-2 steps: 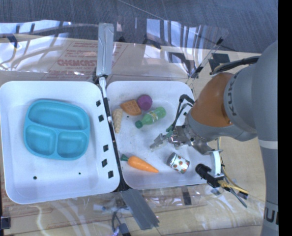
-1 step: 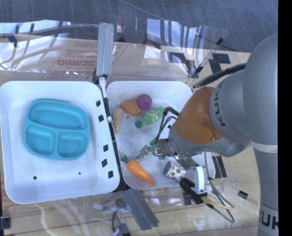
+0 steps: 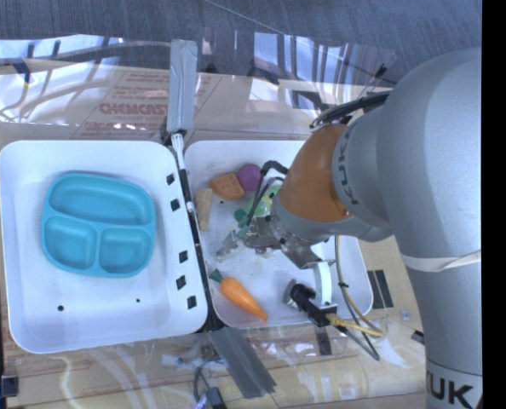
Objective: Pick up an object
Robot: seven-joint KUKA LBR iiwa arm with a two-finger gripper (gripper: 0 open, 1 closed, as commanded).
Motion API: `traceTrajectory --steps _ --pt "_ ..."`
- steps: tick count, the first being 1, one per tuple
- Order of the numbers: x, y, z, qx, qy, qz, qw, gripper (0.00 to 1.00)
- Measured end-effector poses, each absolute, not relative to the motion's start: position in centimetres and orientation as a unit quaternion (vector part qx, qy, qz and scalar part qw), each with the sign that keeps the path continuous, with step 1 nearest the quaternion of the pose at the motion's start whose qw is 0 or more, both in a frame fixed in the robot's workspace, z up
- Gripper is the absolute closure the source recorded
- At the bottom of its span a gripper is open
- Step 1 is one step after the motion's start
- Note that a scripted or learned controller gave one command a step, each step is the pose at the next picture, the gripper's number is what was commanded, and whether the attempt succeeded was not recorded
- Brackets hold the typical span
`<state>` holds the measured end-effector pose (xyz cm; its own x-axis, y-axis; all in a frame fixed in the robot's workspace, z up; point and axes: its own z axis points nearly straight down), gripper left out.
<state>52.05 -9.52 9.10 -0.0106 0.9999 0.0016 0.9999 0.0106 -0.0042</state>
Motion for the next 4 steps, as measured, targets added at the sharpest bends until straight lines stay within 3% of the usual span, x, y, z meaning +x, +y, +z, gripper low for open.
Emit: traceTrajectory --steps 1,2,3,4 --pt "61.7 -9.4 9.2 -0.705 -0.709 0.0006 0.0 0.0" --pt "61.7 -9.2 10.1 -0.703 -0.711 0.002 0.002 1.0" --pt "61.7 -9.2 10.1 -0.702 -0.712 0.0019 0.002 0.0" --pt "61.7 -9.2 11.1 -0.7 -0.714 0.0023 0.002 1.0"
